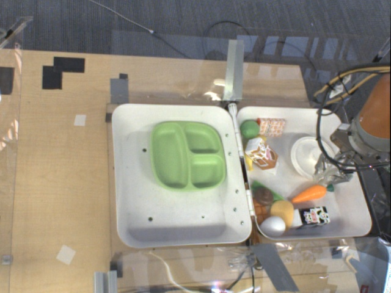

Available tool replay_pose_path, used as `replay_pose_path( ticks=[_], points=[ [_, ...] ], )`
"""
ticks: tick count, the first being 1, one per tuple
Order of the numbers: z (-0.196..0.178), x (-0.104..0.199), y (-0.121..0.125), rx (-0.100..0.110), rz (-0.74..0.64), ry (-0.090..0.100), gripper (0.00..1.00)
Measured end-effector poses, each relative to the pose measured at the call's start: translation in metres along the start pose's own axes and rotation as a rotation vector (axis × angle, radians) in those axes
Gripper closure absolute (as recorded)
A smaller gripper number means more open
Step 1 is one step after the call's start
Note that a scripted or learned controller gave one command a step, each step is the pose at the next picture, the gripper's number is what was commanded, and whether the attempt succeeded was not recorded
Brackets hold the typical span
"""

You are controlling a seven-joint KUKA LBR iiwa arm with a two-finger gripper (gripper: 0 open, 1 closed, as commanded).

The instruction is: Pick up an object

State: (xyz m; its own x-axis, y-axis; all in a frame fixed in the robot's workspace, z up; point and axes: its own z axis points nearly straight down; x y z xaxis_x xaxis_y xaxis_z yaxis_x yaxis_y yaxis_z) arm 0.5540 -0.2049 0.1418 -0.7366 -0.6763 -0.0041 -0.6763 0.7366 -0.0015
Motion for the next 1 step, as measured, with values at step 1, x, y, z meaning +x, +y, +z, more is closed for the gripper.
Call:
replay_pose_path(
  ticks=[1],
  points=[
    [-0.0945,-0.0793,-0.0241,0.009,0.036,-0.008,1.0]
  ],
)
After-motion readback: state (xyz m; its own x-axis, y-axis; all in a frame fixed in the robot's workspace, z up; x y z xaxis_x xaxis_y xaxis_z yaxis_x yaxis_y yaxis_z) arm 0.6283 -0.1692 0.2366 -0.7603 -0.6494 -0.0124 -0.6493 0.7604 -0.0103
